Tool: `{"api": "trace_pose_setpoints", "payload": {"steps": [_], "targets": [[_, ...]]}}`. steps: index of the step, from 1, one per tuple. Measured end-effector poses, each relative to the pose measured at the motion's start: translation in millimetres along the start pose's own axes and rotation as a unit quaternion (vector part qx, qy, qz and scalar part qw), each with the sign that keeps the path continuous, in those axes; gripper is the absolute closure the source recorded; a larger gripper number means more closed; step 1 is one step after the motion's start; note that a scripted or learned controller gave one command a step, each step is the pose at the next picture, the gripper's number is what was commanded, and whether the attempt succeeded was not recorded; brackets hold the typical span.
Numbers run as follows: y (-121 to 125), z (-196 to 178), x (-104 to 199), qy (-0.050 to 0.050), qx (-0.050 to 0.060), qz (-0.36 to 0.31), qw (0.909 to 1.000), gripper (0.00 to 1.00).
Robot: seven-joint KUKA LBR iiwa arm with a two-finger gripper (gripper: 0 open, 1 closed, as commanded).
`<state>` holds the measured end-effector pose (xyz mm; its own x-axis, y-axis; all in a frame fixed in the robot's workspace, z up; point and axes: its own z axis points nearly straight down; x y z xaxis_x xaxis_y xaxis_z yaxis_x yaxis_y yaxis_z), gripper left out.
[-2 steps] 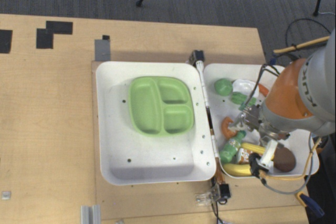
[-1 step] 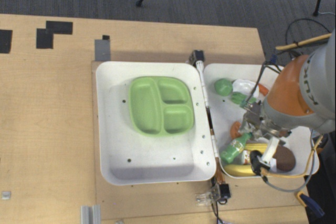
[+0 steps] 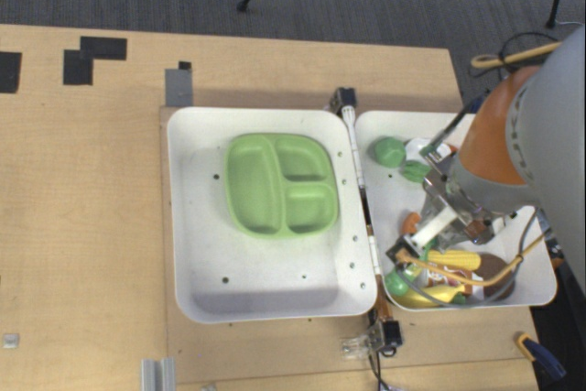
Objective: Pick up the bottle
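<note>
In the right bin (image 3: 540, 293) a green rounded thing (image 3: 387, 151) lies at the far left corner, with a smaller green piece (image 3: 414, 169) beside it; I cannot tell which of these is the bottle. My gripper (image 3: 446, 229) hangs low over the bin's middle, just right of and nearer than those green things. The grey arm and its orange band cover the bin's right half. Nothing is visibly held.
Below the gripper lies a pile: yellow pieces (image 3: 450, 262), a green ball (image 3: 397, 285), a small orange thing (image 3: 412, 222) and a brown thing (image 3: 492, 270). The left bin (image 3: 197, 197) holds a green divided plate (image 3: 279, 184). A ridge (image 3: 360, 197) separates the bins.
</note>
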<state>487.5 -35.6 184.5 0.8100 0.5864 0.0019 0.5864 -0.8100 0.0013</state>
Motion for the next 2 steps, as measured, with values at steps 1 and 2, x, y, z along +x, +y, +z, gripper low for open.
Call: {"api": "trace_pose_setpoints", "payload": {"steps": [1,2], "targets": [[-22.4,-84.9,16.3,0.000,0.001,0.070,0.9976,1.00],[-69.7,-62.5,54.8,-0.001,0.001,0.135,0.9908,1.00]]}}
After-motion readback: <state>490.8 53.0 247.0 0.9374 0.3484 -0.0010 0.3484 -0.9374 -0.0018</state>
